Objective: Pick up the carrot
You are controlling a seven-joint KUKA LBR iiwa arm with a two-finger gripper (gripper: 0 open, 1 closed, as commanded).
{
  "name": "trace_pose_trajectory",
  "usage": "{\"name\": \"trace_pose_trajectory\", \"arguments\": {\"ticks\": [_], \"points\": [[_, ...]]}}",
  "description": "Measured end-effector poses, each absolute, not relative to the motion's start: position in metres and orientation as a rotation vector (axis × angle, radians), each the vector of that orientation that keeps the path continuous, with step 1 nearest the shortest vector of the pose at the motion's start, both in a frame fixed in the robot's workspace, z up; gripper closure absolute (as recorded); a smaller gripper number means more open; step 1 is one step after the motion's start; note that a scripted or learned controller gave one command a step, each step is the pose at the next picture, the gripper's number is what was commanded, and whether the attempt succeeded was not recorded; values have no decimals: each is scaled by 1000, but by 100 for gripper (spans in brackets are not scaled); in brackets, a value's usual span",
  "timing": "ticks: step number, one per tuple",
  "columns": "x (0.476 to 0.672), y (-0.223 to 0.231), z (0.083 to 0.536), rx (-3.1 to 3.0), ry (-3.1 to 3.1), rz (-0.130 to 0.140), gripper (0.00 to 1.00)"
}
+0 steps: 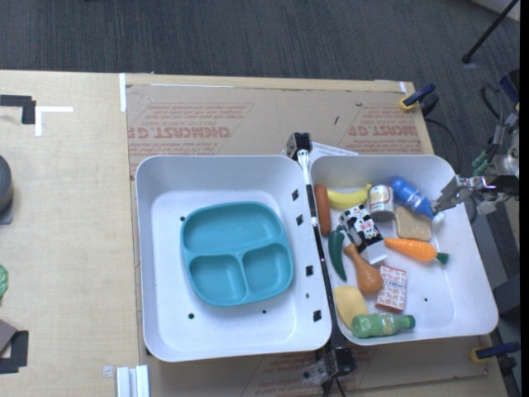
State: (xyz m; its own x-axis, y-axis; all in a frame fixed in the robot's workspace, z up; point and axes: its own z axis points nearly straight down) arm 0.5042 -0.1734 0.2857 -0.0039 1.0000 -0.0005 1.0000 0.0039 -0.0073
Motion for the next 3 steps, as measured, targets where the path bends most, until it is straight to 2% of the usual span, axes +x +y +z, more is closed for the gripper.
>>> {"name": "trace_pose_trajectory", "arguments": {"ticks": [1, 2, 3], "points": [[491, -190, 182, -2058, -2366, 5, 0], [525, -175, 89, -1949, -2459, 2, 0], [525, -175, 94, -1951, -2452, 6, 100]]}}
